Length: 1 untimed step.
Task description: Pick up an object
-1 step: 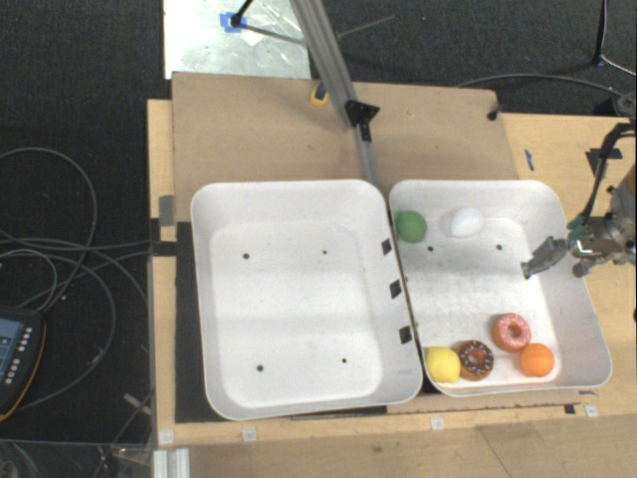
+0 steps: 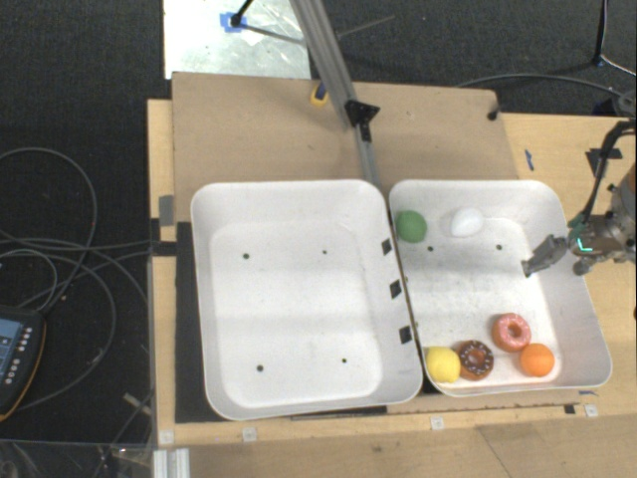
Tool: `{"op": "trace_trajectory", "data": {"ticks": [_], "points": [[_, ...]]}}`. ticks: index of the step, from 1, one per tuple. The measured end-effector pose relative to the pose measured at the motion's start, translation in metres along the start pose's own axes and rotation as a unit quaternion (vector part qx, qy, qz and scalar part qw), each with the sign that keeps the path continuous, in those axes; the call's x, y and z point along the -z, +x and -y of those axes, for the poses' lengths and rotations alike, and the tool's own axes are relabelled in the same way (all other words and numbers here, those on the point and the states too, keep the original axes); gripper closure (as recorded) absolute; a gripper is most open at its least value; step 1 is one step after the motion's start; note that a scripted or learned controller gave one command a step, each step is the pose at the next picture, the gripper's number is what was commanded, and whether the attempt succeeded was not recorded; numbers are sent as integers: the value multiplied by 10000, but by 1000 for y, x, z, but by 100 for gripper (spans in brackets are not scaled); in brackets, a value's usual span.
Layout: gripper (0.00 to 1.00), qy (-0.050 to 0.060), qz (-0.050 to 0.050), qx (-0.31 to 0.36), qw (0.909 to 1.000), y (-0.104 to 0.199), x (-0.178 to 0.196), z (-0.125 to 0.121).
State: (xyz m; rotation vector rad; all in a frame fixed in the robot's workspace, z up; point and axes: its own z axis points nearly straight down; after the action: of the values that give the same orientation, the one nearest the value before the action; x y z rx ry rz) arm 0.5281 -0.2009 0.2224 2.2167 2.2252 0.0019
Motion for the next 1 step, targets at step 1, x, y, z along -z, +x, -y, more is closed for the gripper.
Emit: {"op": "trace_trajectory", "data": {"ticks": [1], "points": [[0,20,-3,-12,10000,1,-42,1]]}}
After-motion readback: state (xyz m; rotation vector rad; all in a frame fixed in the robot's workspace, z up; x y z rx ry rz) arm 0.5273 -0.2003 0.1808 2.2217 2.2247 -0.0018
